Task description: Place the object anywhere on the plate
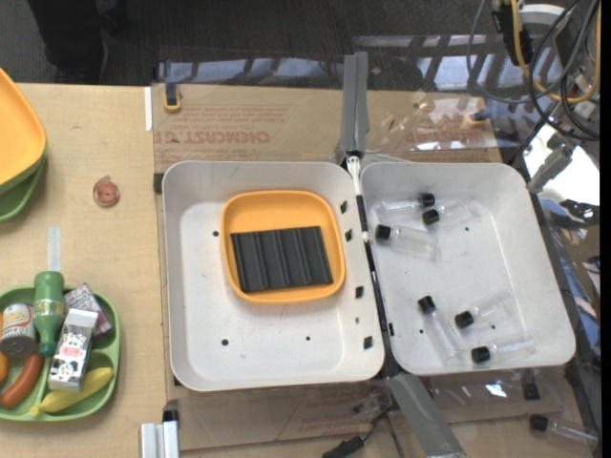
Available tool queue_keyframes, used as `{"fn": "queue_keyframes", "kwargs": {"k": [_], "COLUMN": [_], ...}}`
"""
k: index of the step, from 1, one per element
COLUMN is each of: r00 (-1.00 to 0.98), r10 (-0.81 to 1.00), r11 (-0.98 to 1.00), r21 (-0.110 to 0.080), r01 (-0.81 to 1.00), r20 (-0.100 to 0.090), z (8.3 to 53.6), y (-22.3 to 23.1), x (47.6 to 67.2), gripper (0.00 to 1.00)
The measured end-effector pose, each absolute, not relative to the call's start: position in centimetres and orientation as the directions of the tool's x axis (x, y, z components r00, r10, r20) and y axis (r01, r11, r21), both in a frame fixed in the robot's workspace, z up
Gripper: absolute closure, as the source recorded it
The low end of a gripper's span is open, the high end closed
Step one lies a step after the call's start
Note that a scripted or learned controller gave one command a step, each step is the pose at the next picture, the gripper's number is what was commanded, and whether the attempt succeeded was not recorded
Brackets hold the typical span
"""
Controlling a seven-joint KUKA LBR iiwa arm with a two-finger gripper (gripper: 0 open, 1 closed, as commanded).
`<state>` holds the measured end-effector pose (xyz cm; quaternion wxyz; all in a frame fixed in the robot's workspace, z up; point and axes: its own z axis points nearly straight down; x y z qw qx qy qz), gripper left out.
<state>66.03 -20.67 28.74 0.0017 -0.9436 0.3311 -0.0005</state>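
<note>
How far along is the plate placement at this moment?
Done, by the look of it: the dark ridged object lies flat on the orange plate in the left bin. Nothing is in hand. Clear capped tubes lie loose in the right bin, untouched.

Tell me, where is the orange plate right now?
The orange plate sits in the left white bin in the camera view, toward the bin's back and middle. A dark ridged mat lies on it, and the clear tubes are in the neighbouring right bin.
</note>
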Motion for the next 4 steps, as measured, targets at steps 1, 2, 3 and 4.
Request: {"fn": "queue_keyframes", "kwargs": {"k": [1, 2, 3, 4], "r00": [0.964, 0.981, 0.981, 0.981], "r10": [-0.266, -0.196, -0.195, -0.194], "r11": [-0.964, -0.981, -0.981, -0.981], "r21": [-0.005, -0.005, -0.005, -0.005], "r01": [-0.266, -0.196, -0.195, -0.194], "r20": [0.0, 0.001, 0.001, 0.002], "z": [28.2, 31.4, 30.4, 30.6], "y": [-20.9, -21.9, -21.9, -21.8], "x": [66.0, 66.0, 66.0, 66.0], "gripper": [0.0, 0.0, 0.0, 0.0]}}
